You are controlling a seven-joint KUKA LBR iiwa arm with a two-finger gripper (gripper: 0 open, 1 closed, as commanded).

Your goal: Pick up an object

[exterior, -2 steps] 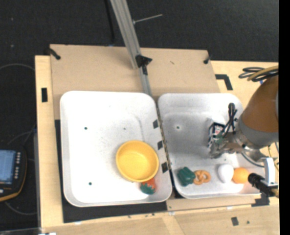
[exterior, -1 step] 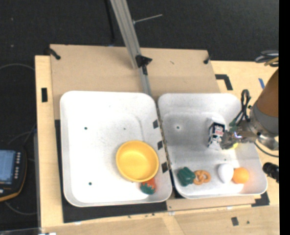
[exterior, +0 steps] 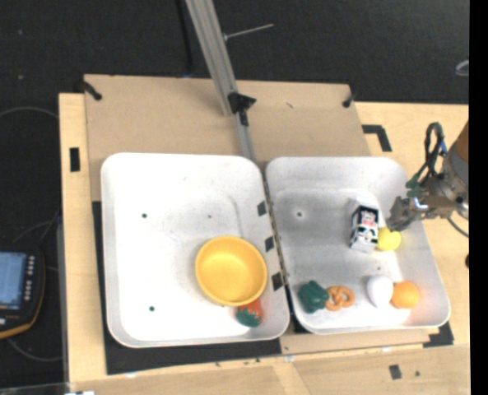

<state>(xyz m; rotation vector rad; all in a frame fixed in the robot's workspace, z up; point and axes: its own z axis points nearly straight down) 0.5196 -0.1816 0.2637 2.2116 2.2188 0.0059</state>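
Looking down on the bench, we start at the left shallow white plastic bin (exterior: 145, 188). It holds a round yellow plastic bowl (exterior: 231, 269), sitting upright near its front right corner, with a small red and green toy (exterior: 249, 312) touching the bowl's front rim and partly tucked under it.

Moving right, the second shallow white plastic bin (exterior: 309, 188) carries several candidates for the pick. Along its front wall lie a dark green toy (exterior: 312, 295), an orange pretzel-shaped piece (exterior: 339, 297) touching it, a white egg-shaped object (exterior: 379, 290) and an orange ball (exterior: 405, 295) pressed against the egg. Further back stands a small black and white carton (exterior: 364, 226), with a small yellow object (exterior: 388, 239) touching its right side.

At the far right, the grey two-finger gripper (exterior: 402, 212) hangs at the bin's right wall, just beside the yellow object and the carton. We cannot tell whether its fingers are spread or closed; they are too small and dark here. We see nothing held.

We judge the main risks to be these: the yellow object sits against the carton, so a descent could clip the carton and tip it, or the fingers could close on both. Working near the wall, the gripper might also strike the bin's rim. The egg and ball could roll away if nudged.
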